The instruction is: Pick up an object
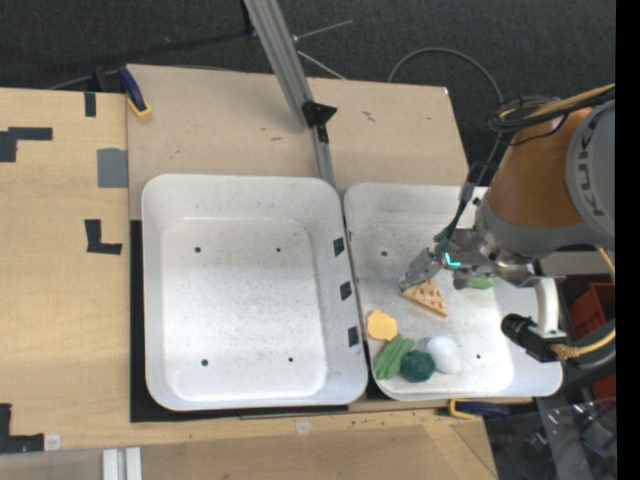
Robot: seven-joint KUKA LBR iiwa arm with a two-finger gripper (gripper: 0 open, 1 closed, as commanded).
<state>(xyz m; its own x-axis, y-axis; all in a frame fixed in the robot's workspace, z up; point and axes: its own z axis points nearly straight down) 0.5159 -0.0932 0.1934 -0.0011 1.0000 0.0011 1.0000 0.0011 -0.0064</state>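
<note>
Below the gripper (428, 268), just toward the near rim of the right bin (400, 203), lies the pizza-slice toy (427, 297), its long axis running left-right. Fingers appear slightly apart, clamping nothing; the slice lies almost touching their tips.

The only lettering that shows is on the arm (585, 183), at the right edge: large dark letters on its grey shell, cut off by the frame, of which a "K" and part of a "U" can be made out; nothing else carries readable text.
</note>
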